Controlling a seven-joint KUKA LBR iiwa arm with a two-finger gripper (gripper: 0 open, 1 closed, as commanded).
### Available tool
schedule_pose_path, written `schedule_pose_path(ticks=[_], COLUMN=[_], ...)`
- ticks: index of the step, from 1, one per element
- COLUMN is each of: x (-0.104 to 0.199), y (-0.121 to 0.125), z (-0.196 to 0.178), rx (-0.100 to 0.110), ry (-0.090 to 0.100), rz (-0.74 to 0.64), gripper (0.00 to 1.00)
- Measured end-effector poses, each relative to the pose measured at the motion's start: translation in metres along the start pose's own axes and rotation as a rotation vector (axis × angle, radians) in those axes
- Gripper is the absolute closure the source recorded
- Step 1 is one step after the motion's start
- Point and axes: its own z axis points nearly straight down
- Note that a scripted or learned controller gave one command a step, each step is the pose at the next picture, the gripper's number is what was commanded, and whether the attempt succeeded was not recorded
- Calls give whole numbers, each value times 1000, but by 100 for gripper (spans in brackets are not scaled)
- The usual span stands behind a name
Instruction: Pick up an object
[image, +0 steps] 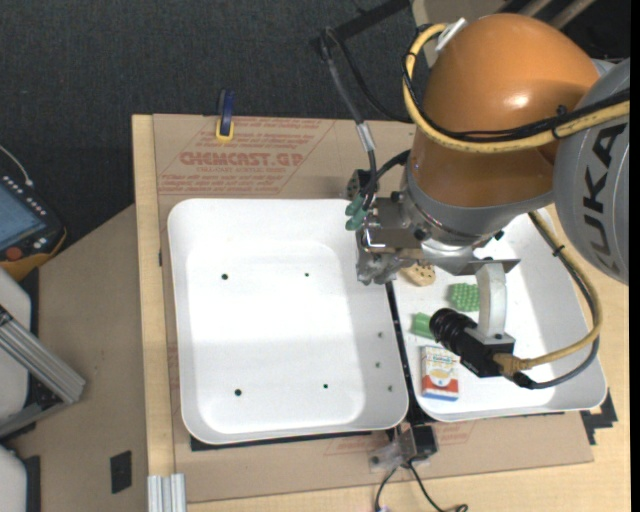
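Note:
My gripper hangs low over the left edge of the right bin, close to the wall between the two bins. Just right of it lies a small tan spotted piece. A green textured piece lies further right, and another small green thing sits nearer the front. A small red, white and blue box rests near the bin's front edge. The arm's orange band and grey wrist hide much of the right bin. I see nothing held.
The left bin shows its white floor with a few dark dots. Both bins stand on a brown cardboard sheet. A blue and yellow clip sits at the cardboard's far edge.

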Motion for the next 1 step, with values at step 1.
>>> schedule_pose_path(ticks=[1], x=[14], y=[-1], z=[24], rx=[13], ry=[-3], rz=[-2], gripper=[100])
